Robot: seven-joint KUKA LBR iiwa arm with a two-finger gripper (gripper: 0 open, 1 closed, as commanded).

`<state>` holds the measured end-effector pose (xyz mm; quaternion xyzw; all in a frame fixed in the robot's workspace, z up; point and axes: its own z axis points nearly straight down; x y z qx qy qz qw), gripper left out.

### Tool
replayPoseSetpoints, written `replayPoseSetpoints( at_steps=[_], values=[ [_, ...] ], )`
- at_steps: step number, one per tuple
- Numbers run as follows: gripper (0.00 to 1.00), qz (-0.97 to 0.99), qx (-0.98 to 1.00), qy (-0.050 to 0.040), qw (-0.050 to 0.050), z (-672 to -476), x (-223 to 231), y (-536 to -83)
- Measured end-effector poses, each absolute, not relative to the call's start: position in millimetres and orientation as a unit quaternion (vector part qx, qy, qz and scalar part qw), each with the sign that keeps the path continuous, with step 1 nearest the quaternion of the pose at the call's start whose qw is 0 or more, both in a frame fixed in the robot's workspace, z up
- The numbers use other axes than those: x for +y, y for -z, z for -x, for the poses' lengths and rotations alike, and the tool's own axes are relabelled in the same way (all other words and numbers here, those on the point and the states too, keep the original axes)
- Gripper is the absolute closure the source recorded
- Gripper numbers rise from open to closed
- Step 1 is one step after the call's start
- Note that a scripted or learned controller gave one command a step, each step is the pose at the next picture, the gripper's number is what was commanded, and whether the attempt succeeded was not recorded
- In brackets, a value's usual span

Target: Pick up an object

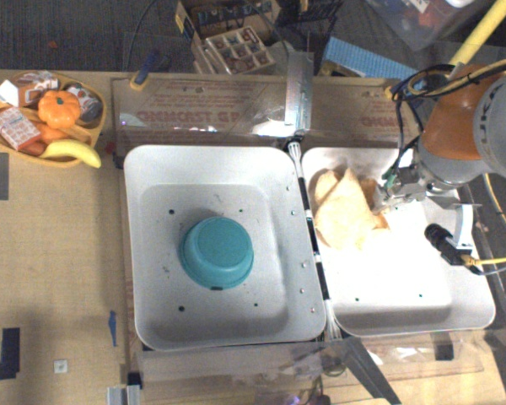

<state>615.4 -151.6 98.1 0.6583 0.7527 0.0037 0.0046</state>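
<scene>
A wooden bench [51, 251] fills the lower left of the frame, carrying two shallow white bins side by side; dark floor and clutter lie along the top. The left bin [152, 175] holds a teal bowl [218, 252] turned upside down near its centre. The right bin [422, 302] holds a pale tan, crumpled object [344, 209], perhaps a cloth or a bag, lying against its upper left wall. The grey arm [468, 133] with its orange band reaches in from the right, and the pincer [391, 194] sits low at the tan object's right edge; whether it grips anything I cannot tell. At the upper left corner a yellow basket [4, 133] holds an orange pumpkin [59, 108], a banana [72, 151] and small boxes.
</scene>
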Motion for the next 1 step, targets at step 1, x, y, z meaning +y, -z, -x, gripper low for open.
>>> replayPoseSetpoints(
  at_steps=[1],
  values=[
    [0.00, -0.658, 0.753, -0.0035, 0.005, -615.3, -151.8, -98.1]
  ],
)
